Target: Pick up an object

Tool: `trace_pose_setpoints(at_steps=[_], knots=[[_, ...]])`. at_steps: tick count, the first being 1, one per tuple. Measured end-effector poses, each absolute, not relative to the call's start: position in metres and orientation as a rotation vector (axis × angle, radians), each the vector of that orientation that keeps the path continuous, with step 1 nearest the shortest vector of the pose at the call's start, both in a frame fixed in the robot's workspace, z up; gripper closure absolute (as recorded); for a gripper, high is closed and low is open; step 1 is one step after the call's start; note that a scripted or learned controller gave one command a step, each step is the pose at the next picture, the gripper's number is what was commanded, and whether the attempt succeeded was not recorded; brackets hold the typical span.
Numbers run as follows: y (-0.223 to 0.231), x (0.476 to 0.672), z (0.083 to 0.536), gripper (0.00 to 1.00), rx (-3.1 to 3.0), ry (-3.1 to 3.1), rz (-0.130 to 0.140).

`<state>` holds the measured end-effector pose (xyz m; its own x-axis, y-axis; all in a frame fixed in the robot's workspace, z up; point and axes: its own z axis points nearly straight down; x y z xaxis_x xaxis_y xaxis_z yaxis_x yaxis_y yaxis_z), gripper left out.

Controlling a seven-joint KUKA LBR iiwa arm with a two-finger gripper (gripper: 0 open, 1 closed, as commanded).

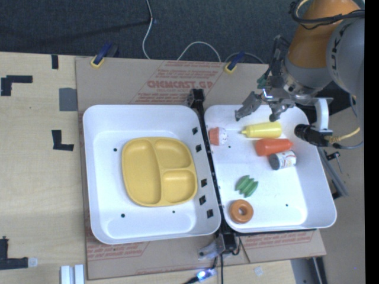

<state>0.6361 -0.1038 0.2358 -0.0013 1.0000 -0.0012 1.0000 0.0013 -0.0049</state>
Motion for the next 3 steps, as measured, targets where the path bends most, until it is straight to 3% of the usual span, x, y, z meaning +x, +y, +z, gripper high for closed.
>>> trace_pose_setpoints(at_steps=[2, 3], knots=[[-0.121, 0.632, 0.124, 0.00, -2.219, -2.220, 0.008], [-0.119, 0.633, 0.137, 1.00, -2.217, -2.223, 0.003]])
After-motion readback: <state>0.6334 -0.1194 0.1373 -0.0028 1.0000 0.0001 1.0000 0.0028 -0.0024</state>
